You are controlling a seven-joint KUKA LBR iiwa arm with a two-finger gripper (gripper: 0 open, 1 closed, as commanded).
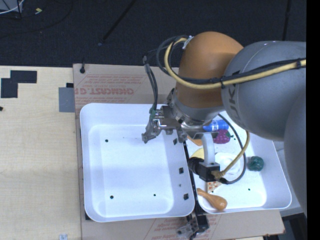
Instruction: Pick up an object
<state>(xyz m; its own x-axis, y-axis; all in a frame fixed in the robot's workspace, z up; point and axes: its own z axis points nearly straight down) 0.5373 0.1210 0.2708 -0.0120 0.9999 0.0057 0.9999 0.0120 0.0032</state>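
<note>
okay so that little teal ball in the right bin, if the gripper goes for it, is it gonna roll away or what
Probably. The teal ball looks round and sits alone on the right bin's smooth floor, so a nudge could send it rolling. Being small, it likely weighs little. Its surface looks bumpy, which may help grip, though that is hard to tell.

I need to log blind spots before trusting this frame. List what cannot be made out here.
- Pincer: small and dark over the left bin; open or shut is unreadable.
- Right bin: its upper part is covered by the arm.
- Blue object and purple object: half hidden under the arm; identity unclear.
- Green object: too small to identify.
</note>
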